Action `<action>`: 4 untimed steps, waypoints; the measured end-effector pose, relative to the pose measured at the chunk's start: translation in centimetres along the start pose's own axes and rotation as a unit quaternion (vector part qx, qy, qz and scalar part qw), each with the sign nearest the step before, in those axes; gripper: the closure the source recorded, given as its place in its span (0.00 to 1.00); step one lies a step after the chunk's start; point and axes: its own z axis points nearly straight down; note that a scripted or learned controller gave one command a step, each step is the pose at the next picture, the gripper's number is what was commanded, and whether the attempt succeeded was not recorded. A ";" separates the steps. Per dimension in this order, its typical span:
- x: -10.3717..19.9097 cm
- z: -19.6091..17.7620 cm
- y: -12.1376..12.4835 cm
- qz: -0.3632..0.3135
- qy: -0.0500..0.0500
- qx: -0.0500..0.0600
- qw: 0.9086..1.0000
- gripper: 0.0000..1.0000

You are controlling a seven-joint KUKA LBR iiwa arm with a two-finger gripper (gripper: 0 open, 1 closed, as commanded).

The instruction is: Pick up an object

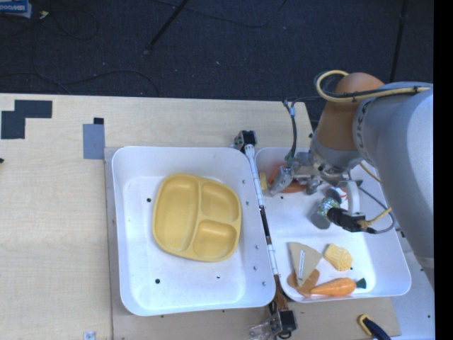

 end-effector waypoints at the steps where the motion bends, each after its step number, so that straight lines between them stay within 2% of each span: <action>1: 0.6 -0.1 0.0 0.001 -0.002 0.000 1.000 0.00; 2: 1.1 -0.2 0.0 0.002 -0.005 -0.001 1.000 0.00; 3: 0.1 0.0 0.0 0.000 0.000 0.000 1.000 0.00; 4: 0.1 -1.1 0.0 0.000 0.000 0.000 1.000 1.00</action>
